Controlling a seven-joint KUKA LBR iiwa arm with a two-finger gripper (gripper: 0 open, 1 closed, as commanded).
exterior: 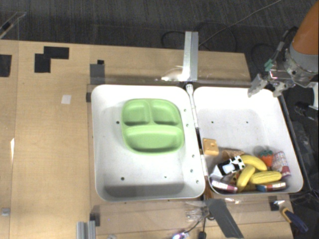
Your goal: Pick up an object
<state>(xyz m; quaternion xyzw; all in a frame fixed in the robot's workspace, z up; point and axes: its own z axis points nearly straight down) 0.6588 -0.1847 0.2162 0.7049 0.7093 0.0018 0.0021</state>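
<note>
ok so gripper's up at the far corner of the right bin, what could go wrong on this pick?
1. The bananas and small items sit packed in the right bin's near corner; the fingers may hit a neighbour or grab two things.
2. That pile hugs the bin wall, leaving little room.
3. The gripper hangs over the far rim and could clip it descending.

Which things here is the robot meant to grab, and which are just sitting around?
To grab: the bananas, the small tan block, the black-and-white toy, all piled in the right bin; the gripper hangs above that bin's far corner.

Just there: the green divided plate in the left bin, perhaps too big.
</note>
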